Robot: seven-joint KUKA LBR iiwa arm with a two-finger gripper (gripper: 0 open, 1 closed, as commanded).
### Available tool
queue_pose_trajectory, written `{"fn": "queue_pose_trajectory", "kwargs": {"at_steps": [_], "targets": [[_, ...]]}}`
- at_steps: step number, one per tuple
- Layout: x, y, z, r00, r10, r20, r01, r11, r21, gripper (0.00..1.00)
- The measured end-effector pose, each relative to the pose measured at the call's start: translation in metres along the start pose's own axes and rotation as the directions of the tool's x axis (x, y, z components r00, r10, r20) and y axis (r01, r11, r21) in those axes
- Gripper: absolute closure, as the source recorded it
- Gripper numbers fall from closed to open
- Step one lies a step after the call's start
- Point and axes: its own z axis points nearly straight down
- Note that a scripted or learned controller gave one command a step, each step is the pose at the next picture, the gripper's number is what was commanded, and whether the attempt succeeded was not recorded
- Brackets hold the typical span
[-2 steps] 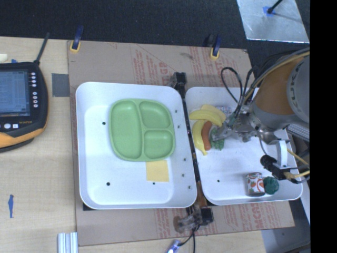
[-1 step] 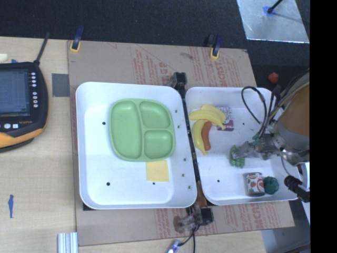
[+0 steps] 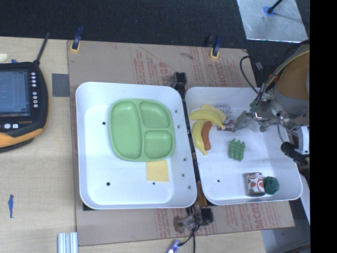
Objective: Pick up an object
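The grey arm (image 3: 292, 88) entered from 3 o'clock, its orange band uppermost and the wrist bent down toward the right bin (image 3: 274, 101). The gripper (image 3: 243, 121) hung low over that bin's upper middle, pointing toward 9 o'clock, just beside the tip of the bananas; whether it was apart or together could not be told, and nothing showed between its tips.

In the right bin, 2 yellow bananas (image 3: 206, 114) lay at its 10 o'clock corner, with a brown sausage-shaped piece (image 3: 206, 135) resting against the lower one. A small green ridged object (image 3: 236, 149) sat near the bin's centre, well apart from the gripper. At 5 o'clock stood a small can (image 3: 255, 184) with a red-and-white label, its writing too small to read, touching a dark green rounded lump (image 3: 271, 184).

The left bin (image 3: 89, 152) carried a pale green plate (image 3: 141, 129) with 3 compartments, and a flat yellow square (image 3: 157, 171) just beside the plate's lower edge.

On the bench (image 3: 37, 194) at 9 o'clock rested a handheld control pendant (image 3: 21, 107) with a lit screen, its text unreadable. Faint red lettering ran across the brown cardboard (image 3: 131, 62) under both bins, too blurred to make out.
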Motion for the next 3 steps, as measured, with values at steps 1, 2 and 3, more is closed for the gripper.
{"fn": "queue_pose_trajectory", "kwargs": {"at_steps": [1, 2, 3], "targets": [[0.037, -0.049, 0.021, 1.000, -0.002, 0.000, 0.002, 1.000, 0.005, 0.00], [0.036, -0.049, 0.011, 1.000, -0.003, 0.001, 0.003, 1.000, 0.006, 1.00], [0.119, -0.047, -0.125, 1.000, -0.002, -0.001, 0.002, 1.000, 0.001, 1.00]]}}
